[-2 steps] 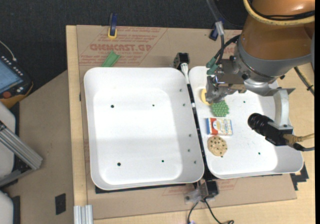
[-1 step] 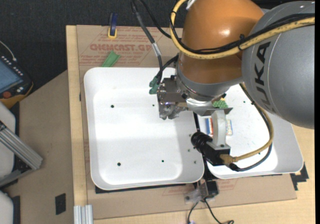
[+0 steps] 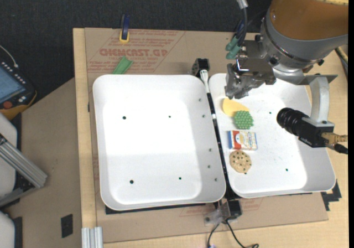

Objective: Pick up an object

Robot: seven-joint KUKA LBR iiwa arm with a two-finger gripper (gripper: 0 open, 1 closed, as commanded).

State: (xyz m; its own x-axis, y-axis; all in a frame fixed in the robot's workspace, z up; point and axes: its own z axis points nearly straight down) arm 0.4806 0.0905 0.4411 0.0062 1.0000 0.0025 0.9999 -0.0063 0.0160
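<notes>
Arm is reaching in from the upper right of the frame, orange band and grey wrist sitting over the right bin, end effector hanging at that bin's upper left corner, pointing down and slightly toward frame left. Nothing is showing between its tips; whether it is open or closed I cannot tell, the tips are dark and bunched together at this angle. Nearest candidate is the yellow piece, lying just below the end effector in the frame, close under the tips, possibly touching but too blurred to call. Its long axis is running roughly left to right with a slight tilt. Below it, in a column down the bin's left side: green bumpy object touching the yellow piece, then small printed box, then round cookie-like piece. Left bin is sitting beside it on the tabletop. Judging from this, the coming move is a short drop down-frame onto the yellow piece; the crowding green object could get nudged.
</notes>
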